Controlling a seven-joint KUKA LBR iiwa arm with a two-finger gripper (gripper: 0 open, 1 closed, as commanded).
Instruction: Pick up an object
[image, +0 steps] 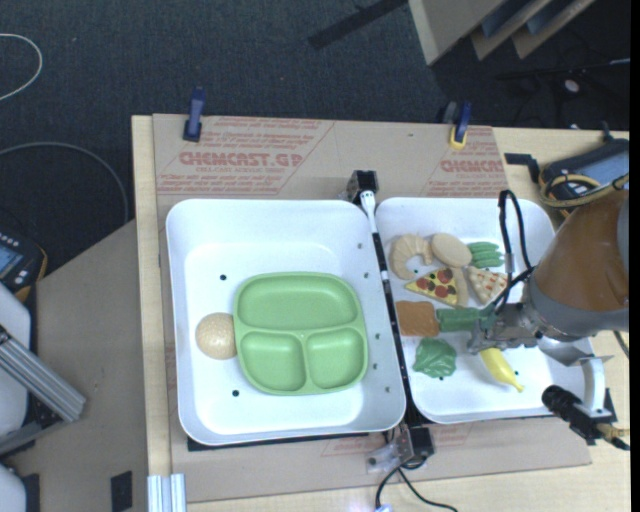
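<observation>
The right bin (450, 403) holds toy food: a croissant (407, 254), a tan bread roll (449, 249), green beans (484, 253), a pizza slice (435, 286), a brown cracker (417, 319), a green leafy piece (435, 357) and a yellow banana (499, 368). My gripper (487, 333) reaches in from the right, low over the bin, just above the banana and beside a green item (458, 319). Its fingertips are hidden among the arm's dark parts.
In the left bin (200, 240) there is a green divided plate (298, 332) with a tan ball (215, 336) to its left. Cables and the arm's orange band (590, 260) hang over the right bin's right side. Clamps (194, 115) hold the board's far edge.
</observation>
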